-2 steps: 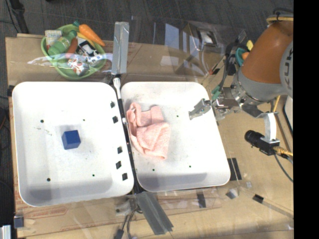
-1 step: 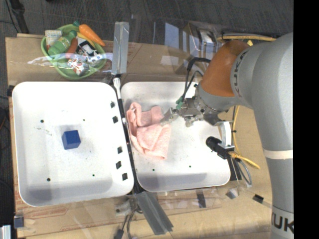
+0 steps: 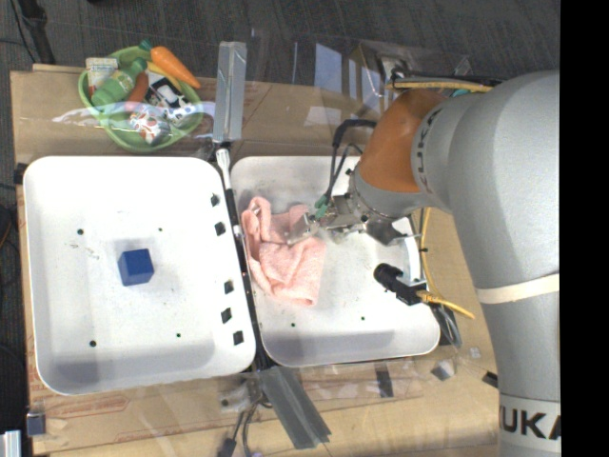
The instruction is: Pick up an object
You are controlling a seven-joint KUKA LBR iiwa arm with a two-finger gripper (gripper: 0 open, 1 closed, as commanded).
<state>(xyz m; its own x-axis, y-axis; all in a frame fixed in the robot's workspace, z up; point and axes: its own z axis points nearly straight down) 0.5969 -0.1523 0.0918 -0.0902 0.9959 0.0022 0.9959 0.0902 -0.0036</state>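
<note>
while gripper (image 3: 312,225) sat low on pink cloth (image 3: 283,254) in rt bin (image 3: 400,336), finger gap couldn't be told. best pinch a raised fold, lift straight.

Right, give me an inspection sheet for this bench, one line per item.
Surface: two white bins side by side, left bin and right bin, on a bench.
Job's things: blue cube in the left bin; pink cloth crumpled in the right bin.
Clutter: green bowl of toy items, an orange carrot among them, behind the left bin.
Grippers: gripper low at the cloth's upper right edge.
Cables: yellow cable beside the arm.
Surroundings: dark floor behind the bench.
</note>
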